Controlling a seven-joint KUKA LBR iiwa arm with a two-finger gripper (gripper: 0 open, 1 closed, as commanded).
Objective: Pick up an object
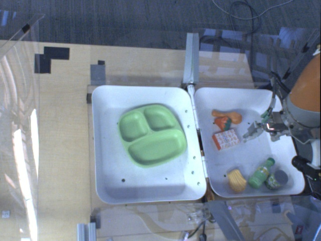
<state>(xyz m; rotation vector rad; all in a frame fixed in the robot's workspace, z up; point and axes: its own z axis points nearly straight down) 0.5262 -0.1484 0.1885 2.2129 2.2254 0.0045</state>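
Over right bin (251, 187), gripper (252, 130), fingers blurred

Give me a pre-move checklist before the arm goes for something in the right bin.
1. Gripper inside the right bin: ok.
2. Something held already: cannot tell; nothing seen between the jaws.
3. Nearest target, the small red-and-white box, lying free to the gripper's left: ok.
4. Orange toy apart from the box: ok, a slim gap shows.
5. Green bottle clear of its neighbours: not ok, it touches a dark round item.
6. Green divided plate in the left bin, out of the path: ok.
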